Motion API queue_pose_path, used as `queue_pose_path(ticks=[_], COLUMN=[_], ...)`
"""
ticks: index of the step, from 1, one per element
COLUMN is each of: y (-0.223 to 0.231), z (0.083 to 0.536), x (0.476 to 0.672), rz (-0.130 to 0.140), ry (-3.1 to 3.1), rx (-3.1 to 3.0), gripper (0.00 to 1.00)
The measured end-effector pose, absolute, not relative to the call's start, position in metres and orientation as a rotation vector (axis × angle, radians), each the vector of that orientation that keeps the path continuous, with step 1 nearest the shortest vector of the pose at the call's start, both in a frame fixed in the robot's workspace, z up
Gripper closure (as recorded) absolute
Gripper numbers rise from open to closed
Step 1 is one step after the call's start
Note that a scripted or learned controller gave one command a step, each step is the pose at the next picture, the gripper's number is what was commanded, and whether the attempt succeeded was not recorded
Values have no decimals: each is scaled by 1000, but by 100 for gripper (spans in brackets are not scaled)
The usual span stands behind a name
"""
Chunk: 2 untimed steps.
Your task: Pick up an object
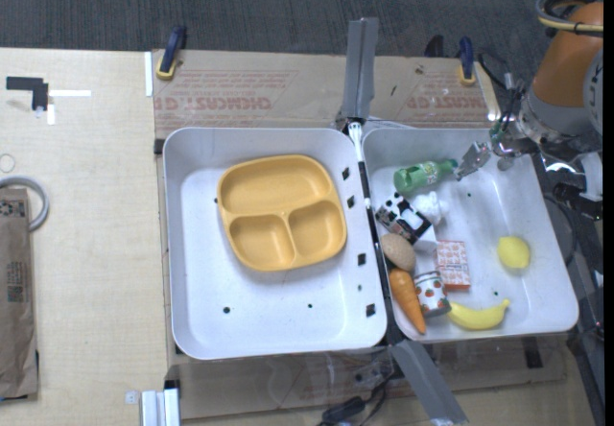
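Observation:
The right bin (pixel 537 194) holds several objects. A green bottle (pixel 422 174) lies near its back left. Below it sit a black-and-white toy (pixel 405 217), a brown potato-like piece (pixel 397 250), a red-and-white box (pixel 453 263), a small can (pixel 434 292), a carrot (pixel 408 300), a banana (pixel 478 315) and a yellow lemon (pixel 514 252). My gripper (pixel 476 157) hangs over the bin's back right part, just right of the green bottle, with nothing seen between its fingers.
The left bin (pixel 192 251) holds a yellow divided plate (pixel 281 211). A grey divider post (pixel 360 69) stands behind the seam between the bins. Blue clamps (pixel 173 50) (pixel 467 59) grip the cardboard at the back. A brown bag (pixel 14 290) lies at far left.

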<state>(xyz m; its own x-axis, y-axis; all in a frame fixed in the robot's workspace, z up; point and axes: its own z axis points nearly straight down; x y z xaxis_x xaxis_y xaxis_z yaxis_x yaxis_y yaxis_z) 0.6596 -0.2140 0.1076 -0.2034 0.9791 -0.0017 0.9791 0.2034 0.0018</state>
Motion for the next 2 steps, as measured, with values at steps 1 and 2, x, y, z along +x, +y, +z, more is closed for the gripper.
queue_pose_path(ticks=[1,2], y=[-222,-214], z=[124,91], x=[613,560], rz=[0,10], ry=[2485,2377], rx=[1919,2067], gripper=[0,0])
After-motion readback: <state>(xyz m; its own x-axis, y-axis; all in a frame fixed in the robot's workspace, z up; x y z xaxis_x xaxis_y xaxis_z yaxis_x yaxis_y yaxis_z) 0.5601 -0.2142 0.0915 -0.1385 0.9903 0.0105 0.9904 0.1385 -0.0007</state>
